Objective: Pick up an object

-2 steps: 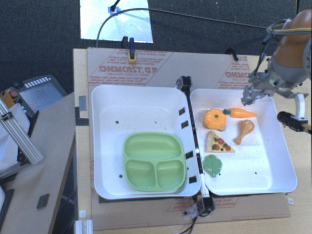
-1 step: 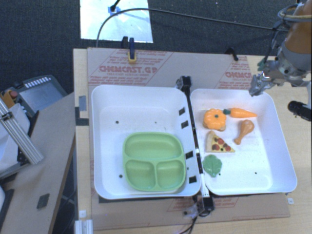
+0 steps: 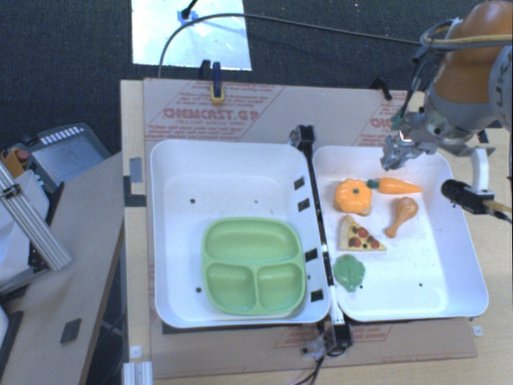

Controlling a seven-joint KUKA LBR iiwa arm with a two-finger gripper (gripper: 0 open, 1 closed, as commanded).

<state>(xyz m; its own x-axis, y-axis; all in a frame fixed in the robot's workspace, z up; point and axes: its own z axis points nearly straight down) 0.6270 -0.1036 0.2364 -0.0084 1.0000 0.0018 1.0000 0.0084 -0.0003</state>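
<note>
- White plastic bins sit side by side on the bench; the right bin (image 3: 461, 295) holds all the loose objects, the left bin (image 3: 172, 175) holds a green divided tray (image 3: 252, 265).
- Right bin contents: orange pumpkin (image 3: 353, 196), carrot (image 3: 396, 186) just right of it, chicken drumstick (image 3: 401, 215) below the carrot, pizza slice (image 3: 358, 236) below the pumpkin, green leafy piece (image 3: 349, 272) near the divider at the bin's left edge.
- All five lie on the bin floor. None looks lifted or tilted off it.
- Gripper (image 3: 395, 157) hangs over the upper part of the right bin, just above and beside the carrot's stem end, the arm's orange band (image 3: 481, 22) behind it at upper right.
- Fingers are dark and blurred against the bin wall; their spread cannot be made out, so open or closed is not determinable. Nothing is visible between them.
- Contact with the carrot or the bin: cannot tell from this angle; the tip appears apart from the carrot.
- Progress, as a judgement: early. Arm is placed over the pile, and no object is grasped or raised.
- Left to do: settle on a target (carrot or pumpkin are the nearest), descend, close on it, lift clear of the bin.
- Risk noted: carrot and pumpkin nearly touch, so a descent between them may nudge one aside.
</note>
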